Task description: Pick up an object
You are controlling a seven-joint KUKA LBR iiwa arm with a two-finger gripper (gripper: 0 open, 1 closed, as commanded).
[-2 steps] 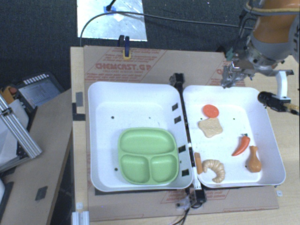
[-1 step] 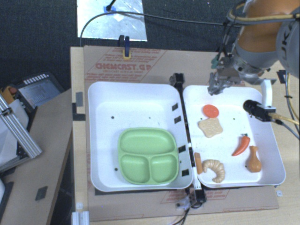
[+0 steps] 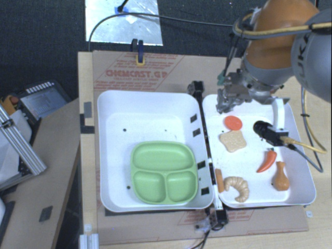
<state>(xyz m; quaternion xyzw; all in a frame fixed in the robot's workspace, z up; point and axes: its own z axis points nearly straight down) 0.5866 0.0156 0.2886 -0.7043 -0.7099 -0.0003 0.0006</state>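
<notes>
White bins (image 3: 111,139) sit on cardboard (image 3: 140,71) over dark carpet; gripper (image 3: 226,104) state unclear.

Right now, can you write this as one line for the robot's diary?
stage: reaching | gripper: above right bin far end, nothing seen held | nearest: tomato slice, toast | left bin: green tray

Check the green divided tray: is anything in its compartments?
Empty. All three compartments of the green tray show bare green; the food pieces lie in the right bin.
</notes>
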